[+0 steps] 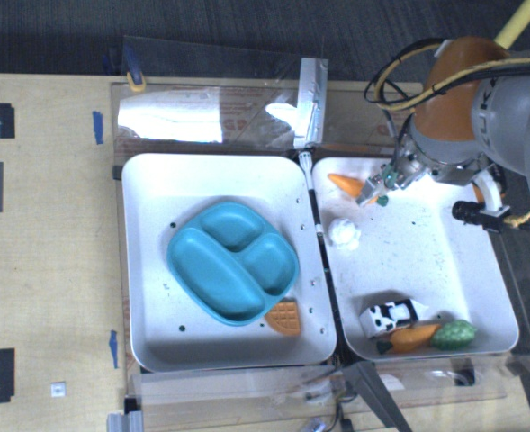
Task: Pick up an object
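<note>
Though small in view, looks like a light, stiff plastic carrot (pixel 344 184), lying at the far left of the right bin (pixel 462 268); best pinched across its thicker middle. Gripper (pixel 379 190) just beside its right end, perhaps touching; cannot tell its opening.

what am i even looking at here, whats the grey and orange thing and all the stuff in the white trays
You are looking down at a slant from one fixed camera above a bench. The grey and orange thing is a robot arm reaching in from the right; its gripper hangs over the right bin, close to an orange carrot-like piece. That bin also holds a small white lump, a black-and-white cow toy and a toy carrot with a green top. The left bin holds a blue divided plate and a waffle-like piece. I can't tell whether anything is held.
</note>
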`<state>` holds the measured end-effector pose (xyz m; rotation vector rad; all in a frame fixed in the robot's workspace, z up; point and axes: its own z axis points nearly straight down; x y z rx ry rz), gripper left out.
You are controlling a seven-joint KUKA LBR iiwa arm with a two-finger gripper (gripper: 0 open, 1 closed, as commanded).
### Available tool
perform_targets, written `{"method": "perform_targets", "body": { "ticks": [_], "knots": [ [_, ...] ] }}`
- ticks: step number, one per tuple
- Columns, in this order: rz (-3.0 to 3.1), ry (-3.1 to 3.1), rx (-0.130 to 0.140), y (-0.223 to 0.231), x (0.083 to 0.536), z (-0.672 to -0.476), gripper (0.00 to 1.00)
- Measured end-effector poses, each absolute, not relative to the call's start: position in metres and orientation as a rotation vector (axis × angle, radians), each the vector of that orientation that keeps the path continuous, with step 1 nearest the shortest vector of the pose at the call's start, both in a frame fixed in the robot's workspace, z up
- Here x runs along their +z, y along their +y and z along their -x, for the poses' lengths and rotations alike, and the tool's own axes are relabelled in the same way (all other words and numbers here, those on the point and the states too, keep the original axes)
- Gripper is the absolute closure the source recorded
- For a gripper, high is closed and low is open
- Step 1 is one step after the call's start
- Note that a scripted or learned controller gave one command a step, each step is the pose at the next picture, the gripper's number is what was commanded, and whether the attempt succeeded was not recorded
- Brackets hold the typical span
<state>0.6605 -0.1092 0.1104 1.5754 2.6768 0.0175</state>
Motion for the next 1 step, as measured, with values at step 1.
{"method": "perform_targets", "body": {
  "ticks": [1],
  "knots": [
    [-1.799,2.567,0.009,-0.0371,0.2285,-0.6564,1.0]
  ]
}}
